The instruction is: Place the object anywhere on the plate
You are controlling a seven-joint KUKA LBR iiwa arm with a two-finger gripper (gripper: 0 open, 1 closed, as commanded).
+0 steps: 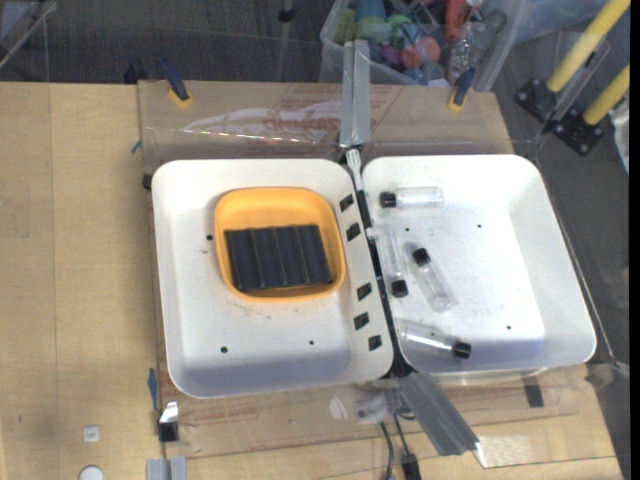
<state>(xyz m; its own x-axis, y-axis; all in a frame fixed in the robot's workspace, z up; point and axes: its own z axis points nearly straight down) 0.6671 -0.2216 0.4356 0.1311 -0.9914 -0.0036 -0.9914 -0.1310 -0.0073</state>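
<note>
plate (227,215): orange, left bin (180,328), carrying a dark ribbed block (277,257) | object: clear black-capped vials (432,274) in right bin (520,268), light, slick, roll-prone; grip mid-barrel | claw: state cannot tell

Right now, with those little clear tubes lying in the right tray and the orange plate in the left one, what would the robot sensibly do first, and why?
Probably reach down over one clear vial in the right bin. All the vials lie there, none on the orange plate, which carries a dark ridged block. The top one lies apart from the rest, so it seems easiest.
</note>
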